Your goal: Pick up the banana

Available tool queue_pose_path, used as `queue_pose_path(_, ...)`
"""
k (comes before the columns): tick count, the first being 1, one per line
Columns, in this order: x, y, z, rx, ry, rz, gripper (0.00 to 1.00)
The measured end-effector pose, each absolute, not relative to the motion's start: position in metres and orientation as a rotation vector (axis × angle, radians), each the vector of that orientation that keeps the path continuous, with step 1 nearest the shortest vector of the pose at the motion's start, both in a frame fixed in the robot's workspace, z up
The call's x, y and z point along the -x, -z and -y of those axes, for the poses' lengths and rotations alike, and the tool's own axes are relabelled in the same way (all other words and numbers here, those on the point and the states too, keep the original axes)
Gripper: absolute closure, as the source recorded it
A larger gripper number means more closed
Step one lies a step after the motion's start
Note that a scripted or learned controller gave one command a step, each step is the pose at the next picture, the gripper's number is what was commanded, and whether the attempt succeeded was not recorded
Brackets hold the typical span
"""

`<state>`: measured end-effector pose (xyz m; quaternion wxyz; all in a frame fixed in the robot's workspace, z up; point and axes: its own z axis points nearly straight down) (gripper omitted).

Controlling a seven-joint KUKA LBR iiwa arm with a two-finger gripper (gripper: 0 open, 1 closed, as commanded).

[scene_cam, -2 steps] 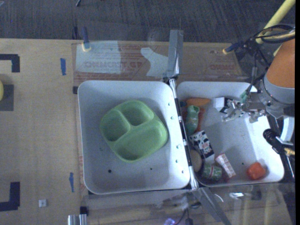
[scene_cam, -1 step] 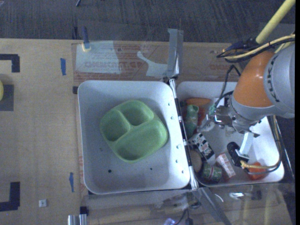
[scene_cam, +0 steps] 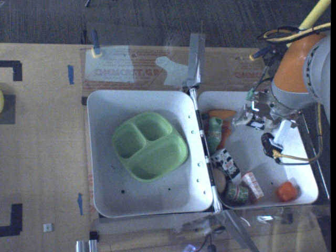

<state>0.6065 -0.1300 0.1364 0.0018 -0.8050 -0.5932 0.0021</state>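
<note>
**Jaws over the right bin, banana not identified**

The jaws [scene_cam: 255, 115] hang above the upper part of the right bin [scene_cam: 310, 185]; whether they are apart or together cannot be told. Just left of them lie an orange item [scene_cam: 222, 113] and a green bottle [scene_cam: 214, 130]. Below sit a cow-patterned carton [scene_cam: 227, 164], a small pink box [scene_cam: 252, 185] and a red-orange fruit [scene_cam: 287, 191]. No banana can be made out there. Far left, the other bin holds a green divided plate [scene_cam: 150, 146].

Right bin [scene_cam: 310, 185]: clutter packed along left wall [scene_cam: 223, 164] w/ orange item [scene_cam: 287, 191] lower right; centre floor free. Arm [scene_cam: 299, 72] blocks its upper right. Left bin [scene_cam: 100, 156]: green tray [scene_cam: 150, 146] fills middle, margins free.
</note>
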Motion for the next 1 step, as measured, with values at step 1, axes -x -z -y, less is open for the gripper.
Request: queue_pose_path(1, -0.5326, -0.085, 0.1159, 2.608, 0.003, 1.748, 0.0)
